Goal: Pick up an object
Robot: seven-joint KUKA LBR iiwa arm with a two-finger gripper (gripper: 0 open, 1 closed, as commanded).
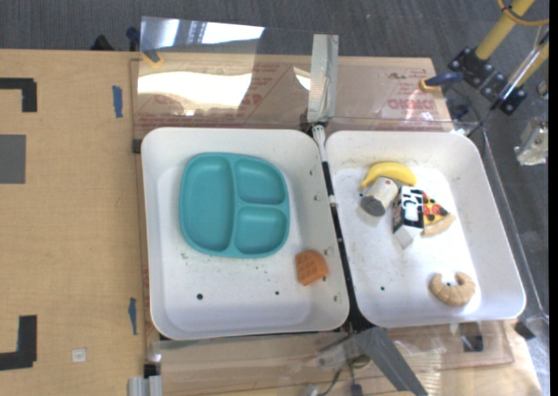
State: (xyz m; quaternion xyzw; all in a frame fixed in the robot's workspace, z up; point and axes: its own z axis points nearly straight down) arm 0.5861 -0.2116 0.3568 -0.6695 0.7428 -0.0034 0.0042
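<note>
Here, seen from above at a slant, two shallow white bins sit side by side on a bench covered in brown cardboard. The left bin [157, 237] holds a teal divided plate [234, 204] with three compartments, lying flat toward the bin's far-left part. Near the bin's front right corner, apart from the plate, lies a small orange-brown pastry-like piece [311, 267]. Dark specks dot the white floor around them. The right bin [488, 237] holds a cluster of things in its far half: a yellow banana [390, 175] curves across the top of the group, a small grey cylinder [375, 205] lies just below the banana's left end and appears to touch it, and a black-and-white item [408, 209] sits just right of the cylinder, with a slice of toy pizza [435, 216] overlapping its right side. Whether the black-and-white item rests on or under the slice cannot be told. Well apart from that group, near the front right corner, lies a tan croissant [452, 288], curled with its ends pointing away from the camera. A clear plastic sheet stands behind the bins, with a grey post [323, 80] rising at the seam between them. The state of the robot's hand cannot be told from this view.
</note>
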